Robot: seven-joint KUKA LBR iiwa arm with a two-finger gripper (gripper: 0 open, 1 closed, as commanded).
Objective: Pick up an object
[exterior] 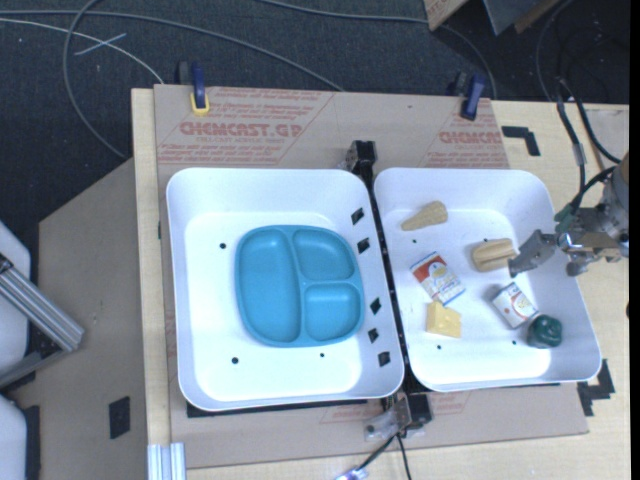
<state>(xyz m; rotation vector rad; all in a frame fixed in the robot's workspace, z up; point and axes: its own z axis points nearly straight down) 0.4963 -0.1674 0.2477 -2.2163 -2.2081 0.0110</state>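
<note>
The gripper (535, 253) hung at the right edge of the frame, over the right rim of the right bin (470, 180). One dark finger (530, 255) reached down and to the left into the bin; whether the pair stood wide or narrow could not be told from this angle, and nothing showed between them.

The nearest thing was the tan cylinder (492, 254), lying just left of that fingertip, close beside it, perhaps touching. Its long axis ran nearly left to right across the frame, tipped up slightly toward the right, so its near end pointed almost straight at the gripper. A grasp would probably want the fingers to close across the short width, from upper and lower frame, not along its length.

Just below the fingertip lay the small white carton (514, 304), tilted, and beside it, toward the lower right, the dark green round object (545, 332). Farther left sat the red and white packet (437, 277) and the yellow wedge (444, 320), with a tan bread-shaped piece (425, 217) toward the upper left of that bin. The left bin (200, 358) held a blue divided plate (300, 285), well apart from the arm.
</note>
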